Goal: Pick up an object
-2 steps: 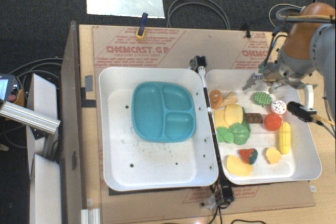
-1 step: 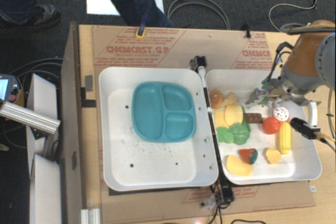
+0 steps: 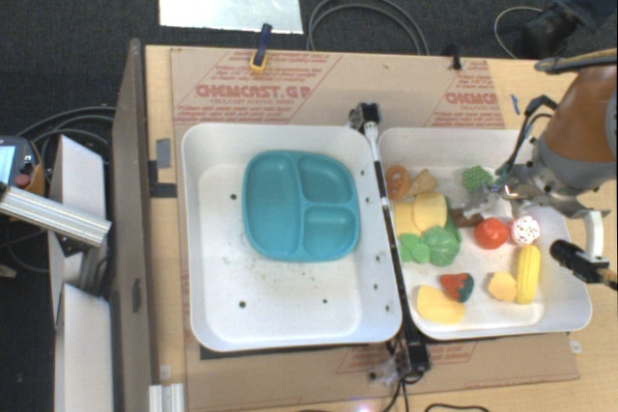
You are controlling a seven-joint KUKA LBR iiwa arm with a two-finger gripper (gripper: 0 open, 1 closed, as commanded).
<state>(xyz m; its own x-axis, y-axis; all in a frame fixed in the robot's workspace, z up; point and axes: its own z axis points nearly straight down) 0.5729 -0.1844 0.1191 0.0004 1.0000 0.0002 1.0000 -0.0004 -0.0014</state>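
The right bin (image 3: pixel 570 309) holds several toy foods. Among them are a red tomato (image 3: pixel 491 233), a white dotted ball (image 3: pixel 526 230), a yellow corn cob (image 3: pixel 528 272), a green broccoli (image 3: pixel 475 178), a yellow block (image 3: pixel 430 210), green pieces (image 3: pixel 431 246) and an orange ring (image 3: pixel 397 178). My gripper (image 3: pixel 486 202) reaches in from the right and hangs low over the bin's middle. It is just above the tomato and beside a small brown piece (image 3: pixel 468 219). Nothing can be seen held in it.
The left bin (image 3: pixel 217 304) holds a teal divided plate (image 3: pixel 299 206). A red and green piece (image 3: pixel 457 285), a yellow lump (image 3: pixel 439 306) and a lemon-like piece (image 3: pixel 501 286) lie near the right bin's front. A ridge (image 3: pixel 384 227) separates the bins.
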